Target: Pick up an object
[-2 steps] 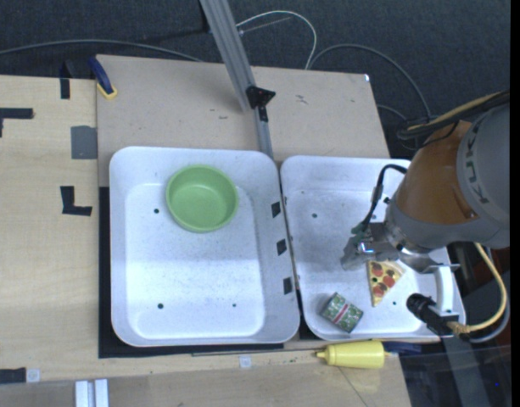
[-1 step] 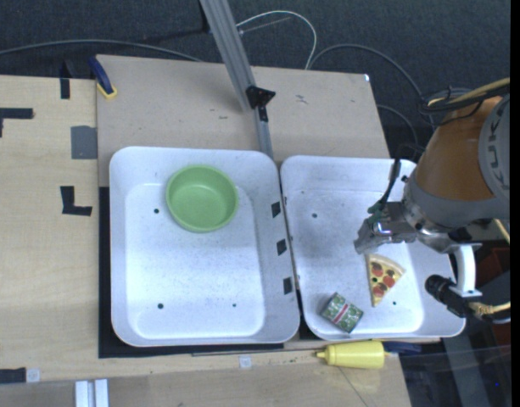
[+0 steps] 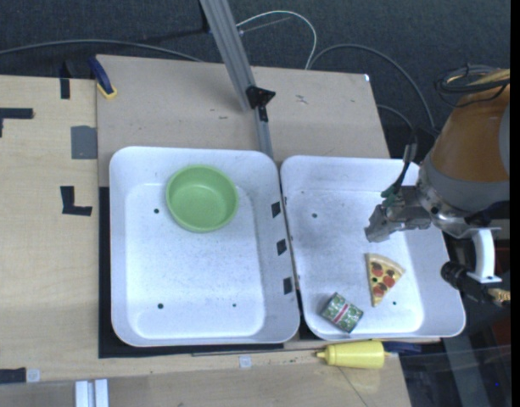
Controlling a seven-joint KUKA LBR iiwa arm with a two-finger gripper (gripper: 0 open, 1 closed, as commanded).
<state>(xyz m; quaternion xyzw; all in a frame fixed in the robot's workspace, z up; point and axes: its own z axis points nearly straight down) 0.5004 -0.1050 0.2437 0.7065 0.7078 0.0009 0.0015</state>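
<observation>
To lift the pizza slice [image 3: 383, 278], lower the tool [image 3: 385, 225], whose grip I cannot tell, straight over its middle.

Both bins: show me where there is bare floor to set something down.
Left bin: bare everywhere below and right of the green bowl. Right bin: bare along its left half, above the small green packet. Crowded: its right side, with gripper, pizza slice and packet together.
</observation>
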